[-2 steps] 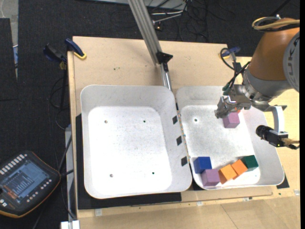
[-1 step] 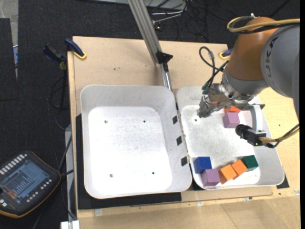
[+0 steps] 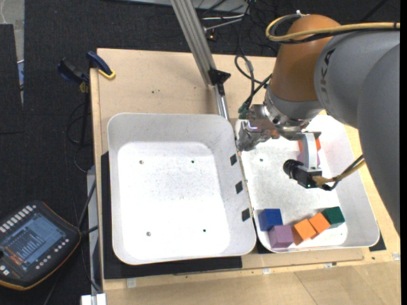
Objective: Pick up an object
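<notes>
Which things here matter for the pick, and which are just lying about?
For the job: two-finger gripper; small blue cube, purple cube, orange cube and green cube, all in the right white bin.
Lying about: left white bin; grey teach pendant; blue-and-yellow clamp.

A: Where is the camera placed?
B: Fixed above the bench [image 3: 159,75], it looks down at a slant on the left bin [image 3: 127,127] and the right bin [image 3: 367,232].
A: Is it near?
B: Rather far; the floor [image 3: 51,138] around is visible too.
</notes>
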You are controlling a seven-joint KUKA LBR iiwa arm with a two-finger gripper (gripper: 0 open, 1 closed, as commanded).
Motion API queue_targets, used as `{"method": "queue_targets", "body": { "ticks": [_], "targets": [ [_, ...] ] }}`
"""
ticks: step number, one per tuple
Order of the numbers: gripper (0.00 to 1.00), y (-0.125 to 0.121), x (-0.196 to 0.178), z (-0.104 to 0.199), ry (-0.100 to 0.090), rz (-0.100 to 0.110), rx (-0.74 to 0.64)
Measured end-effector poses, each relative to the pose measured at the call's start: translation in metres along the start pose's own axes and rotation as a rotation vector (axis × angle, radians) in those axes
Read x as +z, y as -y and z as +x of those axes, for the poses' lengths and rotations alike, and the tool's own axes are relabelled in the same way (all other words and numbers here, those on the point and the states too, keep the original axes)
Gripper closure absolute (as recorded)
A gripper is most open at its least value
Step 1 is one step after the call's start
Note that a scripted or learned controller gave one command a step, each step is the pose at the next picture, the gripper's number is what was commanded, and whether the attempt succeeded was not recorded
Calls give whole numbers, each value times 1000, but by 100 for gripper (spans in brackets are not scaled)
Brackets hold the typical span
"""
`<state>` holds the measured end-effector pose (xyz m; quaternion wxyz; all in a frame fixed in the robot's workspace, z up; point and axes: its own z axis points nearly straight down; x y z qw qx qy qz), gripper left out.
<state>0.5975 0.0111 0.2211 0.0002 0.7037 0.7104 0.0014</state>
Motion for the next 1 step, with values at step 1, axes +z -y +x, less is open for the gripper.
{"method": "queue_targets", "body": {
  "ticks": [1],
  "targets": [
    [100, -3, -18, 56, -1, -1, 1]
  ]
}}
